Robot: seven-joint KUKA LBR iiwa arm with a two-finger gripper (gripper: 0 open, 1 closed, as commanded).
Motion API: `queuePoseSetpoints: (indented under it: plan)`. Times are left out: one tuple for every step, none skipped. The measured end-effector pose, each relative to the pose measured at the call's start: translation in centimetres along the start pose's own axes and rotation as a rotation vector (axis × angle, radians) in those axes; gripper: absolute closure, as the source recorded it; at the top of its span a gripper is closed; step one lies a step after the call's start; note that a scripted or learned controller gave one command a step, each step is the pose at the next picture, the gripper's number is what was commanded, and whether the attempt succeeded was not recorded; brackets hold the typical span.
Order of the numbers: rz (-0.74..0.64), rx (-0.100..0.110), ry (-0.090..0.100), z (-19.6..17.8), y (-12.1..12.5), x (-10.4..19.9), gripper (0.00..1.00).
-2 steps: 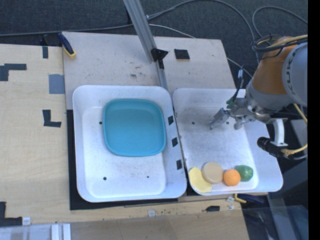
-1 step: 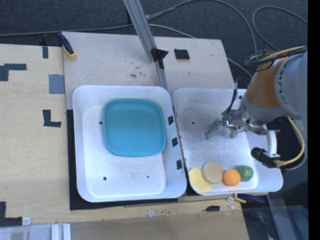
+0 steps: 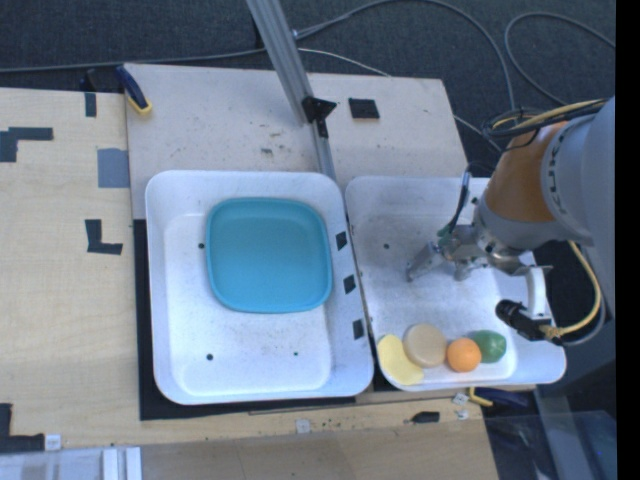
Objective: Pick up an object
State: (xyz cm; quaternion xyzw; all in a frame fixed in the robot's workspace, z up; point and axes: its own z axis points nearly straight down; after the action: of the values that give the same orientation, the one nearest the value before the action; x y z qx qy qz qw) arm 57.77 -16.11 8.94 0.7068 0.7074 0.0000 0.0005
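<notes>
At the right of the frame the grey arm (image 3: 555, 183) with its orange band is reaching into the right bin (image 3: 400, 218), and its claw (image 3: 420, 265) is hanging over bare white floor near the bin's middle; whether it is open or closed, I cannot tell. Four small things are sitting bunched along the bin's lower edge: a pale yellow flat piece (image 3: 395, 361), a round tan disc (image 3: 424, 345) touching it, a bright orange ball (image 3: 463, 355) just beside that, and a green lump (image 3: 490, 345) at the far right. In the left bin (image 3: 170, 268) a teal square plate (image 3: 268, 254) is lying flat on the light surface (image 3: 60, 258).
</notes>
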Motion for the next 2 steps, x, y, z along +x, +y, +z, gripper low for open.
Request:
queuePoseSetpoints:
  plan:
    - [0.0,-0.002,-0.001,-1.1,0.1,-0.1,1.0]
    - [0.0,-0.004,0.0,-7.3,-0.1,-0.4,1.0]
